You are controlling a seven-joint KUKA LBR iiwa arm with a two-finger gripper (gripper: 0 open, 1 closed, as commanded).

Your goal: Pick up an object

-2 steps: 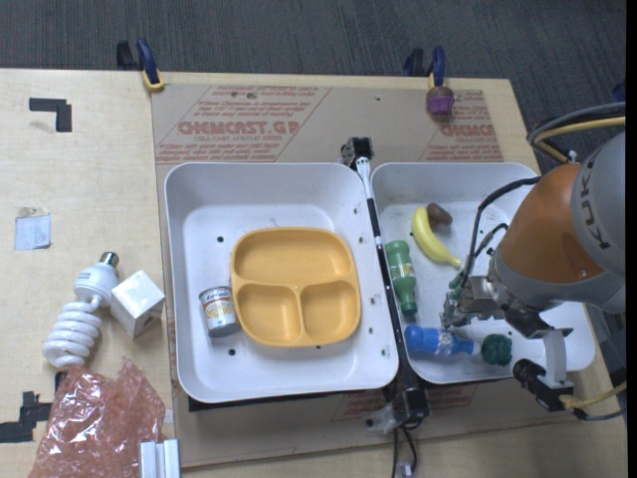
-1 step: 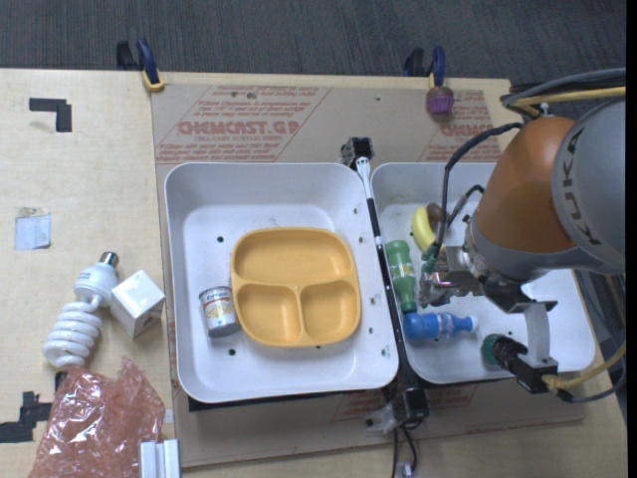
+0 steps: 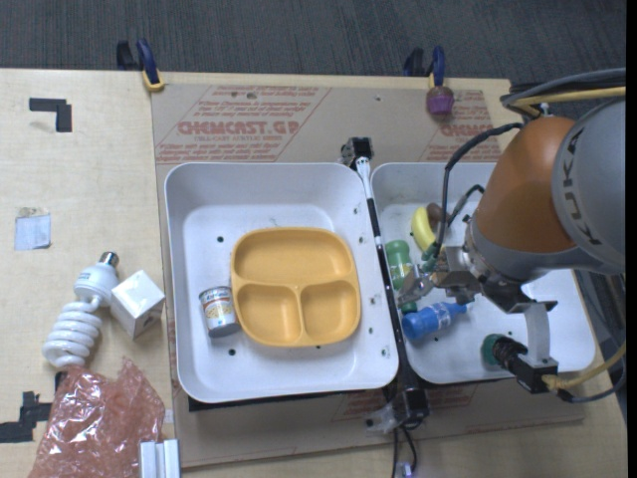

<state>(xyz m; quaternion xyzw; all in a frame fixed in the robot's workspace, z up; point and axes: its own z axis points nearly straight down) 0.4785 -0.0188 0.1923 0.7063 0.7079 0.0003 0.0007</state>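
Observation:
My gripper (image 3: 422,279) hangs low over the left part of the right bin (image 3: 448,361), under the grey and orange arm (image 3: 532,202). It sits among three items: a green bottle (image 3: 398,261) just to its left, a yellow banana-shaped piece (image 3: 426,227) behind it, and a blue bottle (image 3: 430,320) lying just in front of it. The arm hides much of the right bin. In the left bin (image 3: 194,207) lie a yellow divided plate (image 3: 296,287) and, at its left edge, a small can (image 3: 216,311).
Left of the bins, a spiral light bulb (image 3: 80,317), a small white box (image 3: 137,302) and crumpled red plastic (image 3: 95,426) lie on the bench. A purple object (image 3: 440,99) sits behind the right bin. Cables and a dark fitting (image 3: 498,349) trail from the arm.

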